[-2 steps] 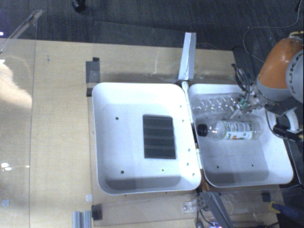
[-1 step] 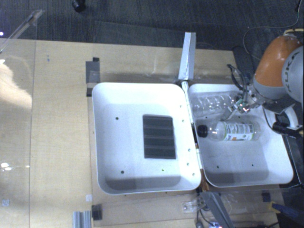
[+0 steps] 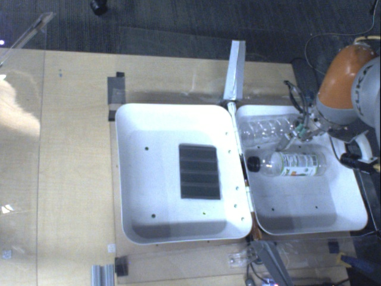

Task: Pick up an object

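A clear plastic bottle (image 3: 293, 164) with a black cap and a green-and-white label lies on its side in the right bin (image 3: 309, 216), cap pointing left. Behind it, against the bin's far wall, lies a second clear ribbed plastic item (image 3: 265, 128). My gripper (image 3: 302, 130) hangs low over the far part of the right bin, at the right end of the clear ribbed item and just above the labelled bottle. A black ribbed rectangular block (image 3: 199, 171) lies flat in the middle of the left bin (image 3: 140, 213).
The arm's orange band (image 3: 339, 79) and grey wrist stand over the right bin's far right corner. A grey metal bar (image 3: 234, 70) stands behind the gap between the bins. Cables hang near the wrist. The wooden bench (image 3: 59, 159) stretches out to the left.
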